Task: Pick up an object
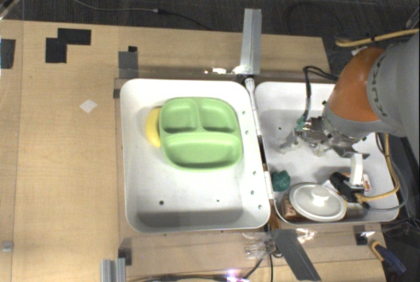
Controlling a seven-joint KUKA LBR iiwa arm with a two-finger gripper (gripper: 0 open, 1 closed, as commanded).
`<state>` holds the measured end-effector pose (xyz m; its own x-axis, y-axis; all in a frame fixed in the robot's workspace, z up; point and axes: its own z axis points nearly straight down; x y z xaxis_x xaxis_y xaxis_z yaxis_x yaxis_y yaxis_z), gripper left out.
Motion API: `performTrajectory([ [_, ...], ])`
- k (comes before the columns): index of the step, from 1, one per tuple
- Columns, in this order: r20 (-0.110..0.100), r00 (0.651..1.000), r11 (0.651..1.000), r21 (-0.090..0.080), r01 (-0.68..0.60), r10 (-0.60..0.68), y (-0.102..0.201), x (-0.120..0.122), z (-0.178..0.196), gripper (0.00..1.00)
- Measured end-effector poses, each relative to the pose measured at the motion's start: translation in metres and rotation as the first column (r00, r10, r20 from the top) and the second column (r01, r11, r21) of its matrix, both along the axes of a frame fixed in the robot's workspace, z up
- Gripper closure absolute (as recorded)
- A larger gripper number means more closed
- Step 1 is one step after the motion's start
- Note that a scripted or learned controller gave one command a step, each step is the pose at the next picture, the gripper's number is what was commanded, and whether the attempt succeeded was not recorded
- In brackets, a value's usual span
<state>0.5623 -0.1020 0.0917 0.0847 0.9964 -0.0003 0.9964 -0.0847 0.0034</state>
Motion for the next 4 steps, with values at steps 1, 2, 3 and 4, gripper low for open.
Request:
performTrajectory([
  [1, 0.003, 1.0, 1.0, 0.001, -0.002, 0.002, 0.001, 0.001, 0.011, 1.0],
  [2, 0.009, 0.998, 0.998, -0.001, 0.064, -0.064, -0.046, 0.012, -0.002, 1.0],
  [3, 0.006, 0.998, 0.998, 0.0, 0.064, -0.064, -0.045, 0.011, -0.004, 0.0],
  [4, 0.002, 1.0, 1.0, -0.001, 0.0, 0.0, -0.093, 0.01, 0.062, 0.0],
])
